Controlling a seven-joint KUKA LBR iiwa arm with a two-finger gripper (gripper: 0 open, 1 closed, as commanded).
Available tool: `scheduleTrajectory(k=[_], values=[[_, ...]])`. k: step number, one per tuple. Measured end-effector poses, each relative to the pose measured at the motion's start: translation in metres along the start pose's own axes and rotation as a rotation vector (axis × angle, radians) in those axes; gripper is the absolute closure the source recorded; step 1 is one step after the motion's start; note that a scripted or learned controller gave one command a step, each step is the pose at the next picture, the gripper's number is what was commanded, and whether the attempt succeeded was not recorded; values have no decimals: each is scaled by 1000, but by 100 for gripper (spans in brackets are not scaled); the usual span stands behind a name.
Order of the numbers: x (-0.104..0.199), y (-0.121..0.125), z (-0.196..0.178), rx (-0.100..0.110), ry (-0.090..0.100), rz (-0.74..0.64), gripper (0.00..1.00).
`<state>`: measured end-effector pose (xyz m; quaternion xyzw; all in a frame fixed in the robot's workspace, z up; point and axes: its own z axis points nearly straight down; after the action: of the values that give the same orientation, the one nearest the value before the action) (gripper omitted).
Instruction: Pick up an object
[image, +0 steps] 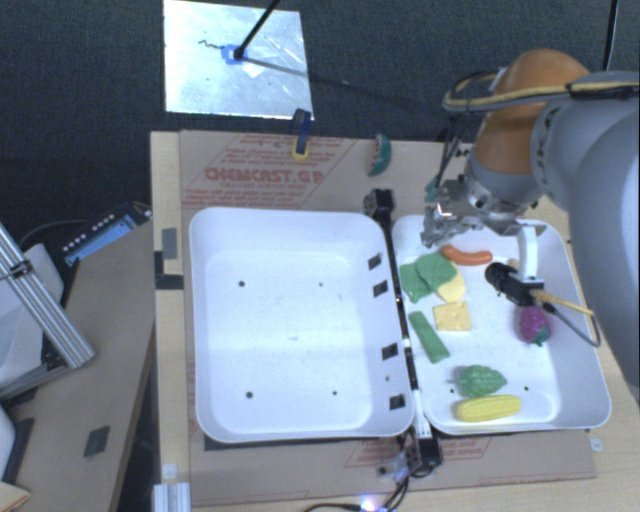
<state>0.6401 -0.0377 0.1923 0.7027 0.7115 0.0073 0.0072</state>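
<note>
counter (170, 350): pale board, carries both bins; we see a cardboard sheet (260, 170) with red print lying under them.
arm (590, 170): grey, comes in from the right, orange band (520, 100) above the wrist, leaning over the far end of the right bin.
left bin (290, 330): white, shallow, touching the right bin along the long side.
right bin (575, 390): white, shallow, holds the toy food, so every candidate to pick is in here.
shiny sheet (238, 60): past the cardboard, far left.
gripper (437, 228): over the far-left corner of the right bin, just beside the orange sausage; spread or pressed together, we cannot tell.
green leaf (425, 273): far-left part of the bin, near the gripper, touching the cheese wedge.
green strip (429, 338): along the left wall, mid bin, just beside the cheese square.
corn cob (488, 407): yellow, near end of the bin, lying flat.
lettuce lump (480, 380): green, just beyond the corn cob.
orange sausage (466, 256): far end, lying crosswise.
cheese square (452, 317): yellow, mid bin.
cheese wedge (453, 290): yellow, between leaf and square.
purple grapes (534, 324): right side, well apart from the cheese.
green piece (381, 152): outside the bins, on the cardboard.
clamp (300, 135): blue and yellow, at the cardboard's far edge.
</note>
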Motion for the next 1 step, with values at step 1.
scheduleTrajectory(k=[1], values=[[35,24,-110,6,0,3,100]])
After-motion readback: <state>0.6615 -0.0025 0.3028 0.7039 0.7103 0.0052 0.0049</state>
